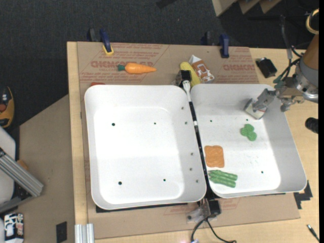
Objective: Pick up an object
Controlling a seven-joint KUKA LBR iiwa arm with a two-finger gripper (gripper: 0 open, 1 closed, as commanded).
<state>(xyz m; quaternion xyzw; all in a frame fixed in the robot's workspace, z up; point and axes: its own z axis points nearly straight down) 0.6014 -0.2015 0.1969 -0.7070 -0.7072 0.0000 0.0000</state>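
Two shallow white bins sit side by side on a cardboard-covered bench, seen from above at a slant. The left bin shows only small dark dots on its floor. The right bin holds three small things. A green, knobbly piece lies a little right of the bin's middle. An orange, roughly square piece lies by the left wall, toward the near edge. A long green piece (shaped rather like a pea pod) lies just below the orange piece, close to the bin's near left corner.

The arm comes in from the right, over the right bin's far right corner. Its gripper points down and leftward into the bin's far right area, its tip at or just above the floor. The green knobbly piece is near it but apart from it, toward the near edge. Nothing shows between the fingers, and whether they are spread or closed cannot be told from here.

Outside the bins, along the bench's far edge, an orange carrot lies beyond the left bin. A yellow and brown cluster of items sits where the two bins meet at their far corners. Two blue clamps grip the far edge of the cardboard.
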